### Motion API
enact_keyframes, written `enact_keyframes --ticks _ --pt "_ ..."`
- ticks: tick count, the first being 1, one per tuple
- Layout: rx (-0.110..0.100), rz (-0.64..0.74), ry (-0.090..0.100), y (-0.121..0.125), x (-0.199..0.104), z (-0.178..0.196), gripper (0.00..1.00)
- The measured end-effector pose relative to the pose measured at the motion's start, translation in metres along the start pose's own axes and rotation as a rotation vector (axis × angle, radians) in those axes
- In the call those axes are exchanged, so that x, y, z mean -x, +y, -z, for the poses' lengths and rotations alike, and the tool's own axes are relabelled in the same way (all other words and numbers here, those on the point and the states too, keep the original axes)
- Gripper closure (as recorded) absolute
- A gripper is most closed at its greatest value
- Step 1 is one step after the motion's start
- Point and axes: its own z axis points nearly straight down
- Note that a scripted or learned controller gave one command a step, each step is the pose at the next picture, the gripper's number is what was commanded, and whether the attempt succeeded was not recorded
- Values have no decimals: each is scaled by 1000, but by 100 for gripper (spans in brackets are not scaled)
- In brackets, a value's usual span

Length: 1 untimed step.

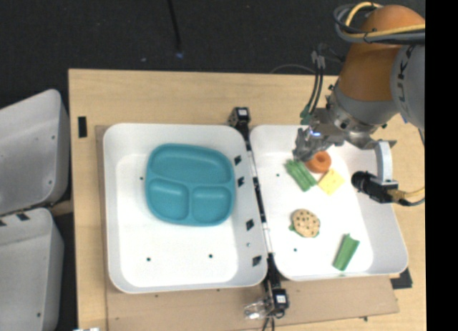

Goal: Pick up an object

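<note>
In the right bin (379, 247) lie a small orange ball (320, 161), a green piece (301, 176) just left of it, a yellow wedge (330, 181), a chocolate-chip cookie (305, 223) and a green block (346, 252). My gripper (308, 146) hangs low over the bin's upper middle, its tip right beside the orange ball and above the green piece. The wrist hides the fingers from above.
A teal divided plate (190, 183) lies in the left bin (129, 251). A black clip (239, 116) sits at the top of the divider between the bins. A black-and-white cable fitting (377, 179) hangs over the right bin's right side.
</note>
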Motion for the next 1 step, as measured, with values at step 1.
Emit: enact_keyframes --ticks 1 --pt "1 2 2 -14 -54 2 100"
